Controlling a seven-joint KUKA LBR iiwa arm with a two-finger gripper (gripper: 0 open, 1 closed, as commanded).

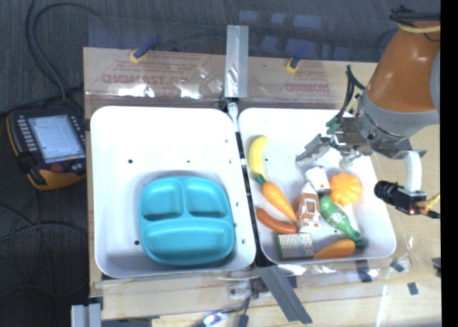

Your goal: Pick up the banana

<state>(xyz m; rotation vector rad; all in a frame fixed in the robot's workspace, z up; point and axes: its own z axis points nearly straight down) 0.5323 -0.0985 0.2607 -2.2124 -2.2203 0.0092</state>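
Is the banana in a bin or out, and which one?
In. The banana lies flat in the right bin, against its left wall, just above a carrot; the gripper is apart from it.

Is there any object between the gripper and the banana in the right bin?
Nothing visible does. The banana lies along the left wall of the right bin, and the gripper hovers to its right. Between them is bare bin floor; the carrot lies lower down, beside the banana's lower end.
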